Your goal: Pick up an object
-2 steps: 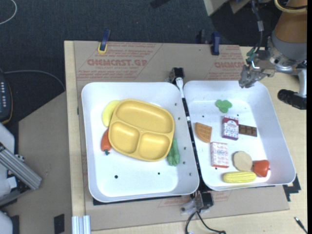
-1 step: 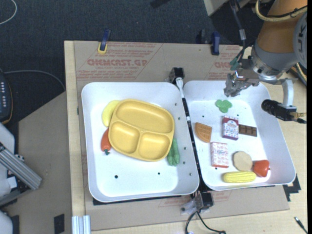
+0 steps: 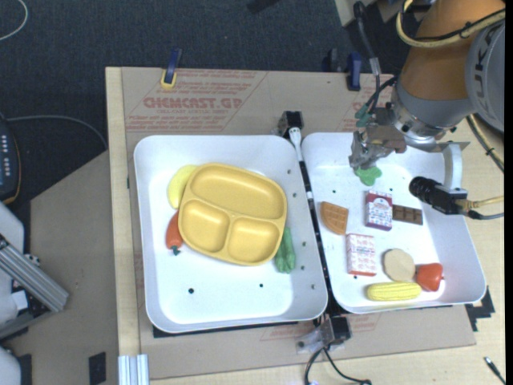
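Note:
My gripper (image 3: 368,156) hangs low over the upper left part of the right bin (image 3: 465,247). Just under its tip lies a small green object (image 3: 371,174), partly hidden by the gripper. Whether the two touch is unclear. Further down the same bin lie a brown toast-like piece (image 3: 334,217), a red box (image 3: 378,212), a dark brown bar (image 3: 407,215), a white and red packet (image 3: 361,254), a tan round piece (image 3: 398,264), a red vegetable (image 3: 430,275) and a yellow corn cob (image 3: 393,292).
The left bin (image 3: 224,295) holds a yellow divided tray (image 3: 232,213). A yellow fruit (image 3: 180,184) and a red pepper (image 3: 174,233) sit at its left side, a green vegetable (image 3: 285,251) at its right. A black ridge (image 3: 309,207) separates the bins.

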Robot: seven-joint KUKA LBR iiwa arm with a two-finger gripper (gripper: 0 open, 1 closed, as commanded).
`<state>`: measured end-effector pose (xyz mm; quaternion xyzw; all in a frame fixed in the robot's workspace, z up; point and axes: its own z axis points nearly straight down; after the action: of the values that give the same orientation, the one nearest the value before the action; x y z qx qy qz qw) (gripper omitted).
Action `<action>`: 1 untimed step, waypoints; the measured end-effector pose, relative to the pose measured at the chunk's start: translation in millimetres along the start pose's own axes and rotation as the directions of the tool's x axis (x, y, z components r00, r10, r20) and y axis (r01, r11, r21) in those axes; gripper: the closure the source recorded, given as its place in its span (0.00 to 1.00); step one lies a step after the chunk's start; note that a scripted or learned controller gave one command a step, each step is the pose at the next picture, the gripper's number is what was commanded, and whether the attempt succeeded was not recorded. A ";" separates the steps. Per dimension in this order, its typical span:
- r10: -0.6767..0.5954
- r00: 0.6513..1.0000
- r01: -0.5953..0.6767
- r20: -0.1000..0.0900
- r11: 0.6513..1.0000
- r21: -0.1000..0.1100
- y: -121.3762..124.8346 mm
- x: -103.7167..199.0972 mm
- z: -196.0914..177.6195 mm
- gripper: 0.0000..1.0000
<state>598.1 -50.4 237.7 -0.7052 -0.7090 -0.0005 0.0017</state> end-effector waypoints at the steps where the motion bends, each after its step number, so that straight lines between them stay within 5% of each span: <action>1: 0.001 1.000 -0.001 0.000 1.000 0.002 -34.2 38.0 -2.5 1.00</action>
<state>563.7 -12.6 240.4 -0.7056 -0.7086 0.0002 0.0021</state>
